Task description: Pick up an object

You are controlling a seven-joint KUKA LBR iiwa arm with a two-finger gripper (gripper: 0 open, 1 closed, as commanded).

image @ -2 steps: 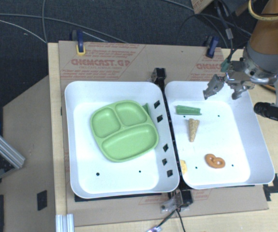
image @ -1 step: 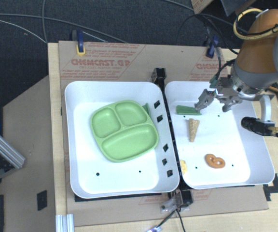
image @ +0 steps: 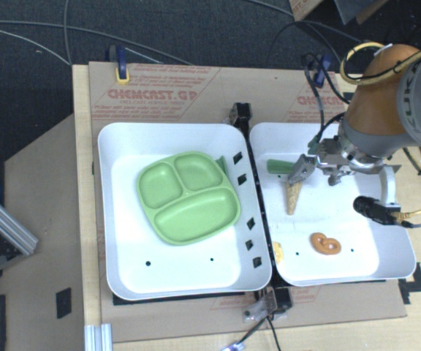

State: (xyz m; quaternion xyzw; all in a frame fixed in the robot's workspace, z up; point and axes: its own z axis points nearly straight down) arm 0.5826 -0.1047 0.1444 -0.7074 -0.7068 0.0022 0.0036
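While the arm [image: 386, 93] reaches in from your right, note the ice-cream cone [image: 292, 194] in the right bin [image: 393, 258]: its long axis runs nearly straight up and down your view, wide mouth toward the far rim, narrow tip toward the near rim. It lies in the left half of that bin, close to the divider between the bins. A green piece [image: 278, 167] lies crosswise just beyond the cone's mouth, long axis left to right. A pretzel-shaped orange toy [image: 326, 244] sits nearer you, well apart from the cone.

Arm pose: orange band and grey wrist hang over the right bin's far side, gripper [image: 304, 170] angled down and leftward. Its dark fingers [image: 299, 172] sit at the cone's upper end, touching or just above it; you cannot tell their spread, nor whether the cone is between them.

Left bin [image: 123, 262] carries a green divided plate [image: 188, 197], flat, three compartments up.
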